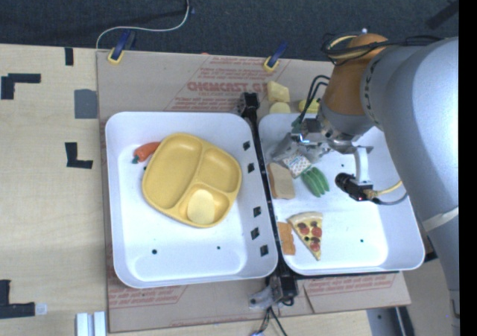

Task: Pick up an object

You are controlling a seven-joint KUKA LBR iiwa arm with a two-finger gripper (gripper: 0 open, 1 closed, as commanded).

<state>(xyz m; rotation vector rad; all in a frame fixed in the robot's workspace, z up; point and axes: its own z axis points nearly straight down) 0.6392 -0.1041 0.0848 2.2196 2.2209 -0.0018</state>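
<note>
Over right bin [402,249], upper-left part: gripper [302,150] down low among the food toys, wrist and orange band just up-right of it. Cannot tell finger state from this angle, tips lost in clutter; nothing visibly clamped. Directly under/just beside the tips: small patterned packet [297,165], looks like the nearest candidate. Just right of it and slightly below: green pepper [316,180], long axis running upper-left to lower-right, near end toward the gripper. Just left and below: tan bread slice [281,180], flat, long axis roughly vertical in view, hugging the bin's left wall. Further down, well apart from the gripper: pizza slice [308,232], point toward bottom-right, and an orange strip [286,238] beside it against the left wall. Two yellow pieces [278,92] up near the bin's top-left corner, seemingly at or outside the rim, behind the gripper. Black cable connector [353,185] hanging off the arm over mid-bin, not a target. Judgement: shortest move is straight down on packet or a small shift down-right to pepper; would close across pepper's short axis. Risk: packet, pepper and bread packed close, easy to pinch two or nudge one. Left bin [123,252]: yellow divided plate [191,178] filling the middle, tilted, orange carrot [145,151] tucked at its upper-left edge. Far from gripper, across the divider.
</note>
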